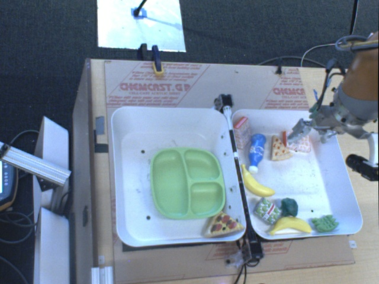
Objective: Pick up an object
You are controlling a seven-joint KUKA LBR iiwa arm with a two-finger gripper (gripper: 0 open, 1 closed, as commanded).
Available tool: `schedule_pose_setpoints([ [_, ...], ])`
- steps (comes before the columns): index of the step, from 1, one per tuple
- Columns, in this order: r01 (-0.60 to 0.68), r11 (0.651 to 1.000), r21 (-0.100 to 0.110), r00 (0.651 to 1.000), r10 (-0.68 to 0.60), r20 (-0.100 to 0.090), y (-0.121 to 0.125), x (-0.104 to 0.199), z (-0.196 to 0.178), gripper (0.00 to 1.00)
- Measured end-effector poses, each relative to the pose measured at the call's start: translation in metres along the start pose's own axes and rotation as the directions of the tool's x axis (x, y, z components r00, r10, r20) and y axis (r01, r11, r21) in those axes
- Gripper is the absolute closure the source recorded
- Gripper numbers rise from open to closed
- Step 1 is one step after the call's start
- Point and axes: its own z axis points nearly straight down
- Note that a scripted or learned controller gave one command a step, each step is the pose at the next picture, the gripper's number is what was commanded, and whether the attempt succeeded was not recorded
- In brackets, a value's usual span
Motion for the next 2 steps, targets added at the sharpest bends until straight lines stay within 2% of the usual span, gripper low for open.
schedule_pose_setpoints([
  [1, 0.001, 1.0, 0.001, 1.0, -0.001, -0.001, 0.044, 0.064, 0.073, 0.0],
  [2, 0.003, 1.0, -0.003, 1.0, -0.003, 0.0, 0.046, 0.063, 0.061, 1.0],
])
